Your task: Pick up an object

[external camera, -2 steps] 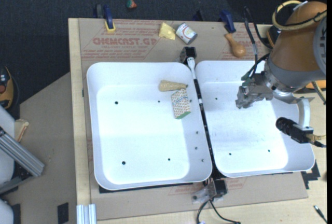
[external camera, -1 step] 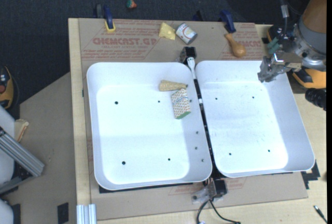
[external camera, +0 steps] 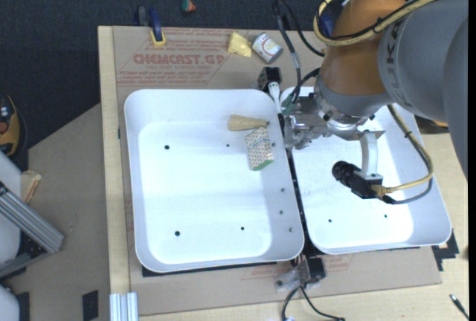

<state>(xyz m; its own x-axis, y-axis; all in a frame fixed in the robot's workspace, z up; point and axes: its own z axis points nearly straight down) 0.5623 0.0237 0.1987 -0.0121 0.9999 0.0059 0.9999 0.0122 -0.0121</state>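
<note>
Two objects lie in the left bin, near its upper right corner. One is a tan, roll-shaped piece. Just below it rests a small packet with a green-and-white pattern, tilted against the bin's right wall. My gripper hangs over the divider between the two bins, just right of both objects and apart from them. The grey arm with its orange band covers the upper part of the right bin.
A black fitting with a yellow cable hangs from the arm over the right bin. Behind the bins, on the brown board, lie a yellow scrap, a small white-grey item and a blue clamp.
</note>
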